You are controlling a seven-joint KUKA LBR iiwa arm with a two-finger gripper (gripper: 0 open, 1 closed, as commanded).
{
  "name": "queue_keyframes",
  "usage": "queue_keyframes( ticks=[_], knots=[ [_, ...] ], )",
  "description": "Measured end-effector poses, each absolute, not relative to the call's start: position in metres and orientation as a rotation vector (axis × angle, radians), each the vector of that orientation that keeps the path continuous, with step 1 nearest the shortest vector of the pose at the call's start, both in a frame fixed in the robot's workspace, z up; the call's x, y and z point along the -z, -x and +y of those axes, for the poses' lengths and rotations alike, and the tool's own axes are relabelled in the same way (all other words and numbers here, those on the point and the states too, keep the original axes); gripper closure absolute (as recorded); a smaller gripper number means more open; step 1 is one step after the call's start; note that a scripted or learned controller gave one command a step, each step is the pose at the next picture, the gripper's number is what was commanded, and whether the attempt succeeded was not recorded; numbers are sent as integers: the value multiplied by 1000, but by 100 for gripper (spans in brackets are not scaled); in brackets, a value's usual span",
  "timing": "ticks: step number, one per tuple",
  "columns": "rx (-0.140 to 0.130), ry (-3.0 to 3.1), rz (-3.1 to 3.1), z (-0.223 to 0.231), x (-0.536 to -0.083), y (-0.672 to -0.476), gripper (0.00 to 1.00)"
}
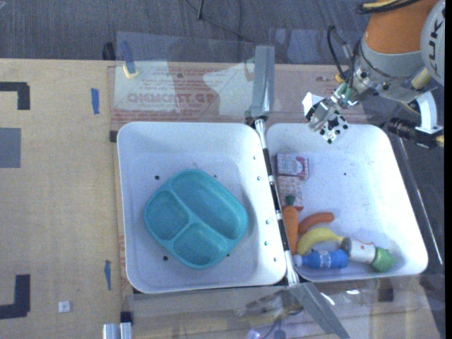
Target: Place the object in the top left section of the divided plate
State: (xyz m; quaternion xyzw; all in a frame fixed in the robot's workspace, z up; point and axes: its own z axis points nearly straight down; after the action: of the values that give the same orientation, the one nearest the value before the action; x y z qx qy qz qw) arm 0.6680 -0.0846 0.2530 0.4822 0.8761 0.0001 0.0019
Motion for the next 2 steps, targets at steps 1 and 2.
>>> queue_keyframes(
  ticks=[1,2],
  knots=[
    [-2,-1449,2786,-9,-233,-664,100],
    [-2,-1363,2829,35,-211,-584,100]
  ],
)
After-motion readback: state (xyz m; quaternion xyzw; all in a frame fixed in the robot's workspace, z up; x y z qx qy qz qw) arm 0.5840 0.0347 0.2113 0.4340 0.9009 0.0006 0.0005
